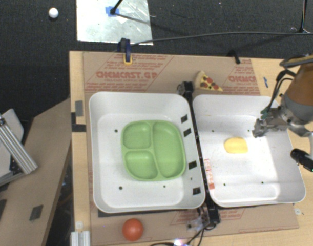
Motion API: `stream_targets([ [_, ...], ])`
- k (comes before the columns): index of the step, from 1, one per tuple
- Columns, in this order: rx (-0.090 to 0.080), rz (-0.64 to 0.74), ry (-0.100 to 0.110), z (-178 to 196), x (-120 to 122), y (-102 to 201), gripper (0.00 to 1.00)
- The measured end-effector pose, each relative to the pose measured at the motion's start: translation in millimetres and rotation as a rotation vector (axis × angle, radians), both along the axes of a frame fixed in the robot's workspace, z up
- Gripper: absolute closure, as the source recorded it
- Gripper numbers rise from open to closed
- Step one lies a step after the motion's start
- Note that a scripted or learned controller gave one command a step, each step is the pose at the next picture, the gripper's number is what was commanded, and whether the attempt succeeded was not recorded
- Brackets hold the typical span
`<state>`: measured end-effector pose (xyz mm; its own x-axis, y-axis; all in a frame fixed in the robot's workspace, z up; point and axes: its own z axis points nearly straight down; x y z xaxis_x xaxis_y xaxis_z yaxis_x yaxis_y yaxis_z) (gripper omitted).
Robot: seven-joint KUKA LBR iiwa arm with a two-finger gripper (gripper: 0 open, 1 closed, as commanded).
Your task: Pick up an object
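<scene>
A pale yellow, rounded object lies on the floor of the right bin. My gripper hangs over the same bin, a short way right of and slightly above the yellow object, with a gap between them. Nothing shows in its grasp. The arm comes in from the right edge, its orange band at the upper right.
The left bin holds a green three-part tray. A pizza-slice toy lies on the cardboard behind the bins. A red-orange ball sits at the front edge. A blue clamp stands at the back.
</scene>
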<state>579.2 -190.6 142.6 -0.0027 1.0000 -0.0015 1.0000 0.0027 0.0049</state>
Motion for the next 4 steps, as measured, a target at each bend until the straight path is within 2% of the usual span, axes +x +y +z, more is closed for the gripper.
stream_targets([
  [2, -0.001, 0.004, -0.002, 110, 6, 9, 1.0],
  [3, 0.002, 0.006, 0.003, 97, 8, 63, 1.0],
  [4, 0.003, 0.007, 0.002, 95, 19, 116, 1.0],
])
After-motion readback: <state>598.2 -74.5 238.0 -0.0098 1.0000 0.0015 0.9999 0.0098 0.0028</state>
